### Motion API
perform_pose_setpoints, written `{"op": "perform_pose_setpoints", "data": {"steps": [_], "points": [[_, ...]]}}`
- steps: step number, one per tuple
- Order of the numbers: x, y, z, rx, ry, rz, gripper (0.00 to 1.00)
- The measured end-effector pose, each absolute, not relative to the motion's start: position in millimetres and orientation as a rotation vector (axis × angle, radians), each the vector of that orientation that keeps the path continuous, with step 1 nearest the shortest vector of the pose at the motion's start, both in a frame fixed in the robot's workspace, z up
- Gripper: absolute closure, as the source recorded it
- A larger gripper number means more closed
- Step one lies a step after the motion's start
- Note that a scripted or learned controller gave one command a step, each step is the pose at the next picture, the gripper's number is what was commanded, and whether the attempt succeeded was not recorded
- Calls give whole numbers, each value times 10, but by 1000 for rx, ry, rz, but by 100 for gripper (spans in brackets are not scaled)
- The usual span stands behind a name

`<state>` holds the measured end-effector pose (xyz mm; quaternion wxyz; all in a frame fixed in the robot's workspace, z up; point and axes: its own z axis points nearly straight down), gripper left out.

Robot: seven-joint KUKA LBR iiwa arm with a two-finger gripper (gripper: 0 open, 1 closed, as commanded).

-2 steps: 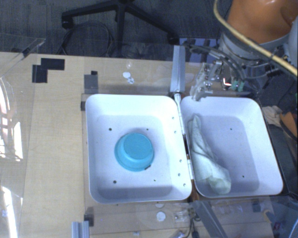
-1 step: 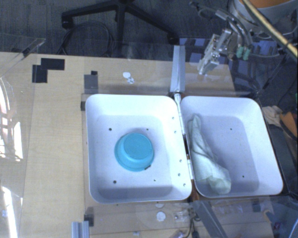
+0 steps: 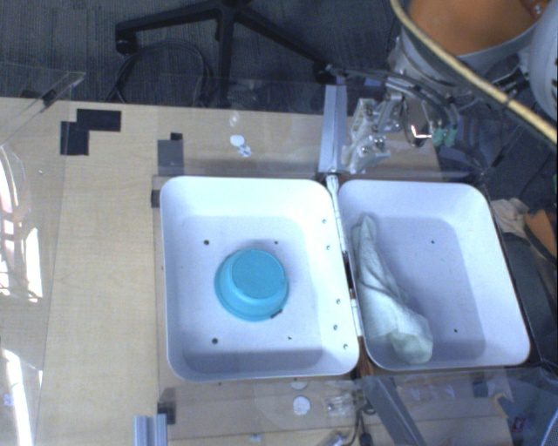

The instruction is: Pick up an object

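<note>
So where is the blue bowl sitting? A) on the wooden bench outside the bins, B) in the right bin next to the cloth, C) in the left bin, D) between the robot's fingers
C: the blue bowl lies upside down in the left bin, while the rolled white cloth lies in the right bin and the gripper is up above the bins' far edge.

Pale wooden bench top [image 3: 96,287] is filling the left side and front. Dark grey carpet [image 3: 52,43] is showing beyond its far edge. Black chair base [image 3: 228,26] with cable is standing on the carpet. Clear plastic sheet [image 3: 26,218] is catching glare at left.
</note>
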<state>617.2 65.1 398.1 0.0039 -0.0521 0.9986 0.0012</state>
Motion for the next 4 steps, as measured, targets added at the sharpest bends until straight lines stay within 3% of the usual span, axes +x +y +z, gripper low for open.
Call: {"op": "perform_pose_setpoints", "data": {"steps": [1, 2, 3, 4], "points": [[6468, 580, 3843, -35, 3133, 3, 100], [6697, 340, 3674, -321, 3115, 2, 100], [6550, 797, 3780, -715, 3048, 3, 100], [6693, 879, 4215, -967, 2977, 1, 100]]}}
